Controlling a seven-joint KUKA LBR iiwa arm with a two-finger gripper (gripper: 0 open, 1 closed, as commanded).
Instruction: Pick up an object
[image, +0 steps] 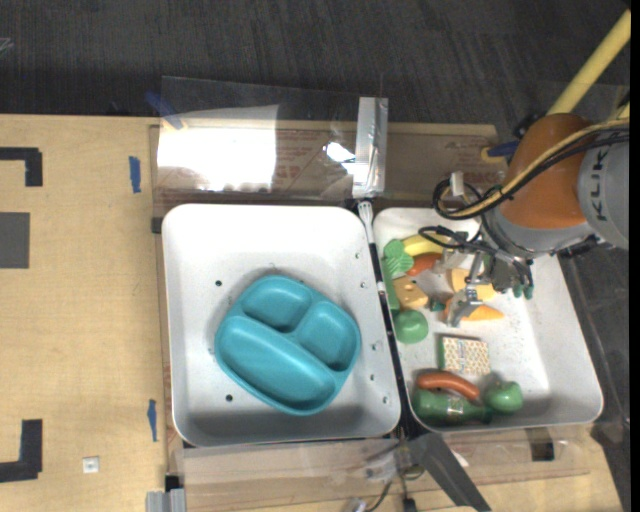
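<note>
A tan wooden bench (80, 300) is bearing two white bins. Your gripper (462, 300) is hovering over toy food in the right white bin (570, 370); I cannot tell its jaw state. A teal divided plastic tray (288, 342) is lying in the left white bin (200, 250).

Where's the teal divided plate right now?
In the camera view the teal divided plate lies in the left bin, a little toward its near edge, apart from the toy food heaped in the right bin.

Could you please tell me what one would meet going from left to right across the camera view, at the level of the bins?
Cardboard benchtop → left white bin → teal divided plate → small green cylinder → gripper → right white bin.
</note>
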